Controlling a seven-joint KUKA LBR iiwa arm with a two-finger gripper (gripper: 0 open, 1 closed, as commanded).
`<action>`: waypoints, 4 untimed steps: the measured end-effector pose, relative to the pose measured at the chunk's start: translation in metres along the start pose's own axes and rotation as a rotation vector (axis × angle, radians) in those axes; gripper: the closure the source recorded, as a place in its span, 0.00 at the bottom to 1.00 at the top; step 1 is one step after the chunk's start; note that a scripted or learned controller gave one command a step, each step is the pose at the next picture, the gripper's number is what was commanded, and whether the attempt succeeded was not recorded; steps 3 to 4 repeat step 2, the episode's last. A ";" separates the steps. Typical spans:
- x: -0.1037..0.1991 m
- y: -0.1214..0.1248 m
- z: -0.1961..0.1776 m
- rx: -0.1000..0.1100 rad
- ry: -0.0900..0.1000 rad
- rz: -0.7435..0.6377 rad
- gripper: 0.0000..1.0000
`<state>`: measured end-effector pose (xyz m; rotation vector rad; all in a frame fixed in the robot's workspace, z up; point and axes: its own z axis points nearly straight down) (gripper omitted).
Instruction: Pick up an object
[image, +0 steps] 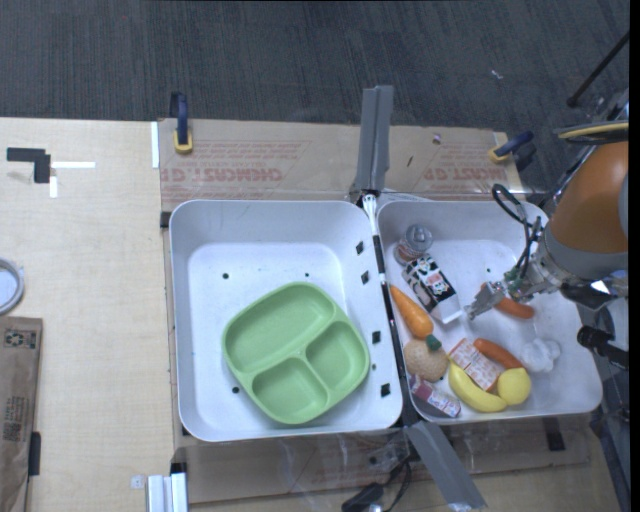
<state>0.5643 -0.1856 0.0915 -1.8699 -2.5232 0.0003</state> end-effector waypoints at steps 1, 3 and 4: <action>-0.001 0.000 -0.009 -0.001 -0.001 0.003 1.00; 0.036 0.009 -0.116 0.000 -0.002 0.185 1.00; 0.036 0.009 -0.116 0.000 -0.002 0.185 1.00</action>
